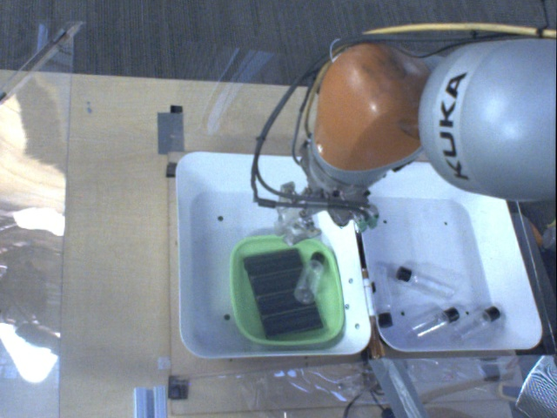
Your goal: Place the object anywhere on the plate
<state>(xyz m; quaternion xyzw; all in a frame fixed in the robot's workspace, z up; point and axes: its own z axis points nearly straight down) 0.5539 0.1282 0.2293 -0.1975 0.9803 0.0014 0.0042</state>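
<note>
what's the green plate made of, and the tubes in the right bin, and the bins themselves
Plate: likely plastic, matte lime green with rounded moulded corners; a dark ribbed insert lies in it.
Tubes: clear, see-through bodies with black caps, glass or clear plastic, cannot tell which.
Bins: probably plastic, smooth white with a soft sheen and rounded rims.

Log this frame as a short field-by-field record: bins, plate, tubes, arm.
left bin: white, holds the green plate
green plate: square, raised rim, with a dark ribbed insert lying on it
tube on plate: clear, lying across the insert's right edge, near the plate's rim
right bin: white, holds loose clear tubes with dark caps
count of tubes in right bin: about three; exact number hard to tell
arm: grey with orange band, over the bins' upper edge
gripper: just above the plate's top edge; finger state unclear
</note>
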